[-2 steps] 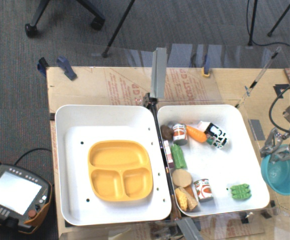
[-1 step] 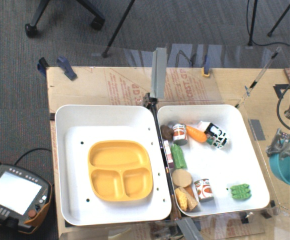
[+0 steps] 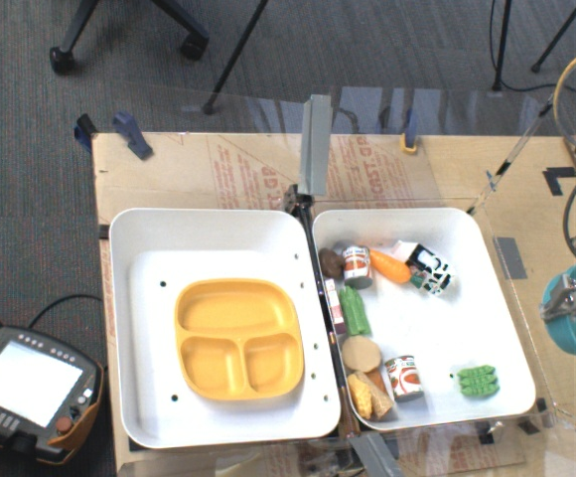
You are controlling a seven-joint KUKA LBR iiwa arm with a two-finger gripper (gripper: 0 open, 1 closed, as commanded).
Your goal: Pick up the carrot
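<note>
Lying in the right white bin (image 3: 487, 266), the carrot (image 3: 390, 266) sits toward twelve o'clock of that bin's floor, its orange body angled from upper left to lower right. At its nine o'clock stands a small can (image 3: 357, 265) with a red and white label, touching or nearly touching it; at its three o'clock is a black and white toy (image 3: 429, 269), just beside its thicker end. A dark brown lump (image 3: 329, 262) rests at nine o'clock of the can, against the bin wall. Farther toward six o'clock along that wall come a green vegetable (image 3: 354, 310), a round tan piece (image 3: 360, 353), an ear of corn (image 3: 362, 396) and a second small can (image 3: 404, 378). A green leafy toy (image 3: 478, 381) lies apart at the bin's five o'clock. The left white bin (image 3: 149, 246) holds a yellow divided plate (image 3: 238, 338). At three o'clock of the counter (image 3: 199, 172), a teal and metal part shows at the view's edge; I cannot tell what it is or how the fingers stand.
</note>
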